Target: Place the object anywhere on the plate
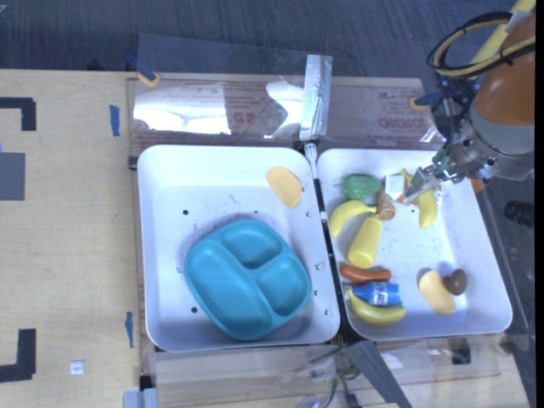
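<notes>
The tool (422, 187) is hanging low among the toys (374, 253), probably seeking a grasp; I cannot tell its state. The plate (246, 277) is lying well off, awaiting delivery

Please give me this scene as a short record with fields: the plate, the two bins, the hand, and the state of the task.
plate: blue plate with three compartments, in the left bin, nothing on it
left bin, other item: one yellow piece near the top right corner, apart from the plate
right bin: toy foods, among them a yellow bottle, a green piece, a red-orange sausage, a banana
hand: low over the top of the right bin; whether it holds anything cannot be told
task state: no object on the plate yet
</notes>
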### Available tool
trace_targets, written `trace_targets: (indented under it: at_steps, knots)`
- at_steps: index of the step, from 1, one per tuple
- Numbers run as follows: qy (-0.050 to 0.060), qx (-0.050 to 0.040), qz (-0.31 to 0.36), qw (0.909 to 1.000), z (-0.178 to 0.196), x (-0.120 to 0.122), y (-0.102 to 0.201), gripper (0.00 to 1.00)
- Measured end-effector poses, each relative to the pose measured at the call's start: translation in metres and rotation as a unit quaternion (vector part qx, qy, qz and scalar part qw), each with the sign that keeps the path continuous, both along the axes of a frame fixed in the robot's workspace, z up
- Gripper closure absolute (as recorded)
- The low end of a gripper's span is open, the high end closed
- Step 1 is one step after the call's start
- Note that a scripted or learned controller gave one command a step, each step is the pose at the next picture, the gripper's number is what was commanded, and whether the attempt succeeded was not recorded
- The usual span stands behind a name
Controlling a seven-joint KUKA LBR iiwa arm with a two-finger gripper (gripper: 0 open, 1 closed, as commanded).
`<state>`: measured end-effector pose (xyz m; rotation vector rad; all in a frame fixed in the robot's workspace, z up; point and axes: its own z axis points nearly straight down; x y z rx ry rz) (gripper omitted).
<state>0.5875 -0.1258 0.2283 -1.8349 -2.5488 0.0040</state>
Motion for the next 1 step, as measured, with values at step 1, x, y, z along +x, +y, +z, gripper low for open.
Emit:
trace_targets:
  at_steps: [1]
  knots:
    - [0.001,0.0012,-0.1,0.995,0.0072,-0.029,0.0773,1.0]
